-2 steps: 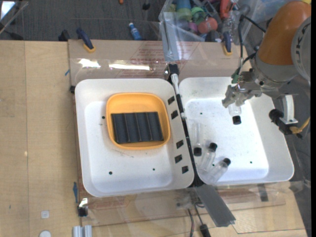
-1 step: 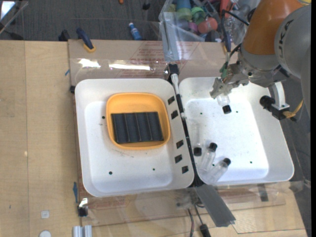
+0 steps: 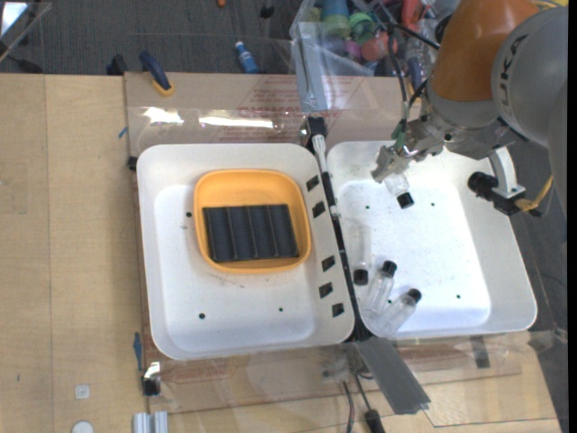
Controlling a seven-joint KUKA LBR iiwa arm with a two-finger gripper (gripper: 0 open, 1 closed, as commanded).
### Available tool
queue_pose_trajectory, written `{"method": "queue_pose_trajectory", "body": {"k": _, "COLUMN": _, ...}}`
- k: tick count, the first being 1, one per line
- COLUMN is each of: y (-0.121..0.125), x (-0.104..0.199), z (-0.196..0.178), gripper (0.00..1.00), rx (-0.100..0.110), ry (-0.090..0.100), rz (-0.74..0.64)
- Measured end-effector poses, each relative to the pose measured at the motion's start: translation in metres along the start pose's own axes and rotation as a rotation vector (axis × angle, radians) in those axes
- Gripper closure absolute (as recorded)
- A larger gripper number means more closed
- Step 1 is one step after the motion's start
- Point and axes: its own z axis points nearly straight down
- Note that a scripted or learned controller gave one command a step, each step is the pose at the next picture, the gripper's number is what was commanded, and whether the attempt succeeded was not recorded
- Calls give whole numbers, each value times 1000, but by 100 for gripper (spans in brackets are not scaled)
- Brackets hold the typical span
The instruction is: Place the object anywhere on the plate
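The hand [image 3: 394, 173], apparently clamped on a small clear black-capped vial [image 3: 399, 191] at upper right, must next carry it left onto the orange square plate [image 3: 208, 193].

A single fixed camera looks down from above the pale wooden bench [image 3: 54, 242] at a slant, tipped toward the far side, where grey carpet floor [image 3: 135, 16] and a clear plastic crate of coloured toys [image 3: 370, 16] show beyond the bench edge. It stands far enough off to take in both shallow white plastic bins [image 3: 171, 332] whole, side by side. The grey arm with an orange band [image 3: 487, 43] enters from the right.
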Motion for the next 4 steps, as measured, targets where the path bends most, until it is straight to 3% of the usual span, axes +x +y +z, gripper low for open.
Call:
{"method": "queue_pose_trajectory", "body": {"k": 1, "y": 6, "x": 17, "z": 0, "gripper": 100, "rx": 0, "ry": 0, "rz": -110}}
{"method": "queue_pose_trajectory", "body": {"k": 2, "y": 13, "x": 33, "z": 0, "gripper": 100, "rx": -1, "ry": 1, "rz": -354}}
{"method": "queue_pose_trajectory", "body": {"k": 3, "y": 16, "x": 55, "z": -40, "gripper": 100, "rx": -7, "ry": -4, "rz": -539}}
{"method": "queue_pose_trajectory", "body": {"k": 4, "y": 19, "x": 77, "z": 0, "gripper": 100, "rx": -2, "ry": 0, "rz": -841}}
